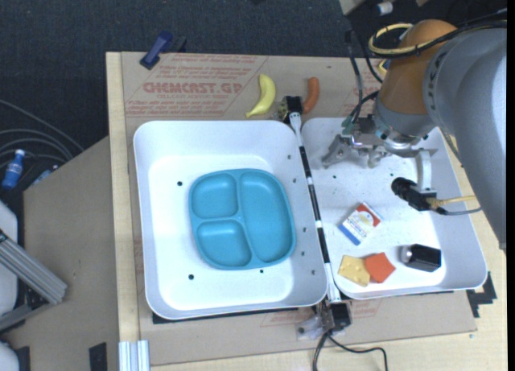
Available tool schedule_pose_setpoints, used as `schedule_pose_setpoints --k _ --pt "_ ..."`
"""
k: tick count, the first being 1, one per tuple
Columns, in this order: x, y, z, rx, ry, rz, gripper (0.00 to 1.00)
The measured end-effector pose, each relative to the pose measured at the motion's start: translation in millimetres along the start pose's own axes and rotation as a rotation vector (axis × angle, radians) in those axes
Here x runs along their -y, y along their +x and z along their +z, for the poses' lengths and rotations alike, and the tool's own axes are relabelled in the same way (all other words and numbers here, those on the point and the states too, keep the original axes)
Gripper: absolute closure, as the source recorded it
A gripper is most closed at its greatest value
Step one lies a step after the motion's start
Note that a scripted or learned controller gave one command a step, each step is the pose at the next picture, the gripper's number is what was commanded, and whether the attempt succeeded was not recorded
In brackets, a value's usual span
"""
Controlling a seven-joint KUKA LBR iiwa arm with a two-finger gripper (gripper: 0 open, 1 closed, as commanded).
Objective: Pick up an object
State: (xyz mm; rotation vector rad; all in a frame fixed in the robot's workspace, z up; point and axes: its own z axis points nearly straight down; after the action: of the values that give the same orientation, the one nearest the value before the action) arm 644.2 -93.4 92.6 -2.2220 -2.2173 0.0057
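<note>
jaws over right bin, small box diagonal

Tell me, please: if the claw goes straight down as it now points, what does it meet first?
Probably the bare floor of the right bin near its far end. The claw points downward there; depth is unclear.

A small white card box with red and blue print lies flat, tilted, mid-right. Below it, touching side by side, a yellow block and an orange block. A black block lies right of them.
</note>
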Motion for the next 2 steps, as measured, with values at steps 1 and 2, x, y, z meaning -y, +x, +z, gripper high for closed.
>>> schedule_pose_setpoints --k 1,2 --pt "78.4 -8.9 9.0 -0.001 -0.001 -0.001 0.00" --pt "77.6 -8.3 -1.4 -0.002 -0.004 -0.001 1.00"
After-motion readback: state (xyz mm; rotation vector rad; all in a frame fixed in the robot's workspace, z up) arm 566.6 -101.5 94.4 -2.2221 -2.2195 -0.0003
